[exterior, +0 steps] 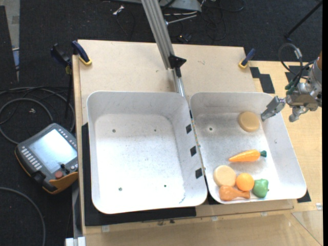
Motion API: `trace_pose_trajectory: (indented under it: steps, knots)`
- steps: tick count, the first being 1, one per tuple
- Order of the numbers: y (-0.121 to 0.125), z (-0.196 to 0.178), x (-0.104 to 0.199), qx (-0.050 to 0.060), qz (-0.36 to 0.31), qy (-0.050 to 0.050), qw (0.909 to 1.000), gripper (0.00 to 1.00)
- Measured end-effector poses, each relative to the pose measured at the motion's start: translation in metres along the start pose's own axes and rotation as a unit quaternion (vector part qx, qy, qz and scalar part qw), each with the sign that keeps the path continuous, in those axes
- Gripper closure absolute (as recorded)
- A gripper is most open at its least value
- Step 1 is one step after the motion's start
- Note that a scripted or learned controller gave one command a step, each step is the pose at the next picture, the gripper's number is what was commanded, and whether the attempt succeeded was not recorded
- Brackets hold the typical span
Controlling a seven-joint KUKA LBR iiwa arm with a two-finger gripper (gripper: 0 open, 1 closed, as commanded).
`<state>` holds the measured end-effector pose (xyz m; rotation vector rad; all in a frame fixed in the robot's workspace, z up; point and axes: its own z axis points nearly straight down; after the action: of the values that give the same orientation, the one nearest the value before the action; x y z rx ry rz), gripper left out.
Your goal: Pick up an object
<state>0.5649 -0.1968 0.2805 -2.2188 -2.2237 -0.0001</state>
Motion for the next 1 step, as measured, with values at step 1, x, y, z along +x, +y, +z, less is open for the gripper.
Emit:
trace_pose_trajectory:
  steps: [1]
  knots:
    - [0.0,0.0,-0.0001,0.0,0.0,0.0,1.0,0.0]
